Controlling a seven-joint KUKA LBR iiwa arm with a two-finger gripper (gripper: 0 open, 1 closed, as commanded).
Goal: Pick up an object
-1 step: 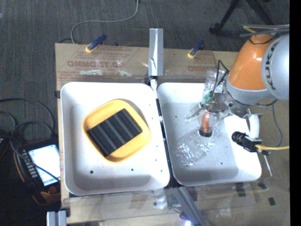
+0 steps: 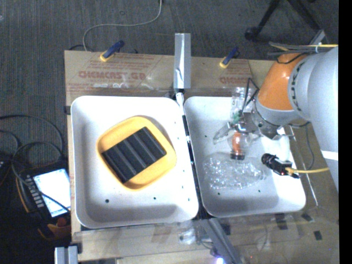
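Pincer point(image 2: 237, 145) low in right bin point(image 2: 286, 194), grip state unclear; clear crinkled plastic point(image 2: 234, 172) just beside.

bins point(image 2: 132, 213): white plastic, smooth, kinda matt | yellow tray point(image 2: 137, 152): glossy plastic with a black ribbed matt insert | clear crinkly stuff point(image 2: 234, 172): looks like shiny transparent plastic | bench board point(image 2: 126, 73): plain brown cardboard-ish, dull | arm shell point(image 2: 319, 87): smooth grey, orange band glossy
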